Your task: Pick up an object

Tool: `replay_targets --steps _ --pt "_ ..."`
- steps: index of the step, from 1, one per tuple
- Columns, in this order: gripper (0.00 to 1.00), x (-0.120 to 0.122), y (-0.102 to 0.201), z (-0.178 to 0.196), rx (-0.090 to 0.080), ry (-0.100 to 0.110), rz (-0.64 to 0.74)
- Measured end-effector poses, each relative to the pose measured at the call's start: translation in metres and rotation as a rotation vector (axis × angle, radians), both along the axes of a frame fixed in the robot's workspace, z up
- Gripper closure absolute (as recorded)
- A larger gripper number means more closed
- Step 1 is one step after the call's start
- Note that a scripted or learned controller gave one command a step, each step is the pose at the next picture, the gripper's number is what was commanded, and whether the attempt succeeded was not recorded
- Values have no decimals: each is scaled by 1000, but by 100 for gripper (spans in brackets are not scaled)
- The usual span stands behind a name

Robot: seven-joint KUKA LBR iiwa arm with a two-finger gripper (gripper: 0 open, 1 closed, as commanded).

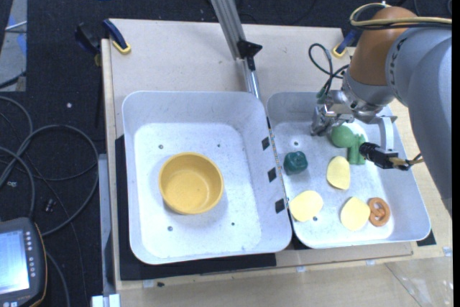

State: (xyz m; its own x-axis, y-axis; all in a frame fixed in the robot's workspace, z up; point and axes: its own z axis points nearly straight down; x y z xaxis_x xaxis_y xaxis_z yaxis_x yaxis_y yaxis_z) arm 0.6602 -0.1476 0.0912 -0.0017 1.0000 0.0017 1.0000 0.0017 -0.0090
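OBJECT: light green toy (348,138) was seen at the back of the right bin (410,226), beside yellow pieces | GRIPPER: gripper (327,118) was lowered just over it, finger state could not be told | STEP: approach judged under way, no grasp seen | NEXT: closing on the toy, then lifting, was judged needed

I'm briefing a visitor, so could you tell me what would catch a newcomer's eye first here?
Probably the yellow bowl, alone in the left bin. Next, the grey arm reaching in from the right, its gripper low over a green object in the right bin, which also holds several pale yellow pieces.
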Motion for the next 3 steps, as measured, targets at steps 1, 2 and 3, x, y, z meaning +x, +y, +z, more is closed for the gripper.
replay_targets --steps 1,2,3 --pt "100 3 0 15 -3 -13 1" --pt "100 0 -5 80 -6 -25 -5" --pt "100 2 -6 116 -5 -22 0"
